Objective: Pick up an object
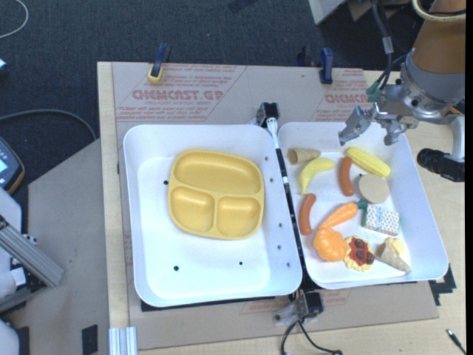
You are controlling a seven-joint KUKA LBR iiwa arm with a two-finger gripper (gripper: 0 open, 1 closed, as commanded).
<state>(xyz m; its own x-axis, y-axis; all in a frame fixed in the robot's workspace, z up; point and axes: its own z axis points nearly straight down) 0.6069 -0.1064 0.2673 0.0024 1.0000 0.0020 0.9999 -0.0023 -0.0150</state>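
Bench stock, two shallow white plastic bins side by side. Left bin [140, 220]: one yellow three-compartment plastic plate [216, 194], lying flat near the middle, apparently a sorting target kept apart from the loose pieces. Right bin [431, 231]: assorted toy food, crowded together, so any pick needs a piece with free edges. Items: tan cone-shaped piece [302, 154] at the upper left; curved yellow banana [314, 171] just beside it; yellow corn-like cob [368, 161] nearest the tool; two reddish-orange sausages, one upright [345, 176], one lower left [306, 213]; round beige disc [373, 189]; orange carrot [339, 215]; rounded orange fruit [329, 245]; small red-topped pizza-like piece [360, 253]; pale blue-white patterned block [382, 218]; cream wedge [393, 254].

Two-finger metal gripper [375, 126]: poised above the right bin's upper rim, fingers spread apart, nothing between them. No object is lifted; all candidates lie in the bin. Judgement: approach stage, with the corn-like cob and upright sausage closest beneath, the cob offering the clearer flanks for a grasp.
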